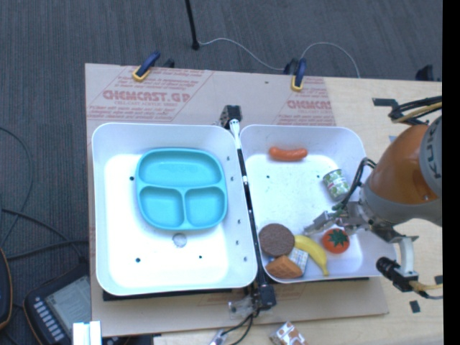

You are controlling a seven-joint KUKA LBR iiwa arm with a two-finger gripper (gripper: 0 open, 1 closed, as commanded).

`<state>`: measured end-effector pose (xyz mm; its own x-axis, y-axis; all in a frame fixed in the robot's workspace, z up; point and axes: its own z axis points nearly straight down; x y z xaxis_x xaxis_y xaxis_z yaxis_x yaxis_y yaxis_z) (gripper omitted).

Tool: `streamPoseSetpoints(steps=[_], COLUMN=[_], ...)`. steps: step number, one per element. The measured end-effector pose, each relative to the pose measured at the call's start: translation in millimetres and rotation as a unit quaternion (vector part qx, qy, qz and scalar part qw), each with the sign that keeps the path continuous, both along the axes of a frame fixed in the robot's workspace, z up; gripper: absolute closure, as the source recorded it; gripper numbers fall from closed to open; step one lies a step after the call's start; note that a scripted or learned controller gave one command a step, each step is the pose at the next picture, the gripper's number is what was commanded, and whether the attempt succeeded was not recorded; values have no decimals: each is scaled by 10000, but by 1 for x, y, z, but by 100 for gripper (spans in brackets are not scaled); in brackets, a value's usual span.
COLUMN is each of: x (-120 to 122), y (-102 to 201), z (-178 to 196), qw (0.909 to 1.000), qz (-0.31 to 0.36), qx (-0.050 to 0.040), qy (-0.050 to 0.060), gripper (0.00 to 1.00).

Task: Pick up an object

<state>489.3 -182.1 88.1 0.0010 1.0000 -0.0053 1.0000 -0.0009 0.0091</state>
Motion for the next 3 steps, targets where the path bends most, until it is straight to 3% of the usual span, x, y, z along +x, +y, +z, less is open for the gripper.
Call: streamPoseSetpoints(steps=[1,2,3], x=[1,117,116], y=[0,42,42], z=[11,74,74], qw=[10000,10000,10000], qz=[-3,14,9], qx=[-4,22,17], qy=[-13,36,47], gripper=[100,100,0])
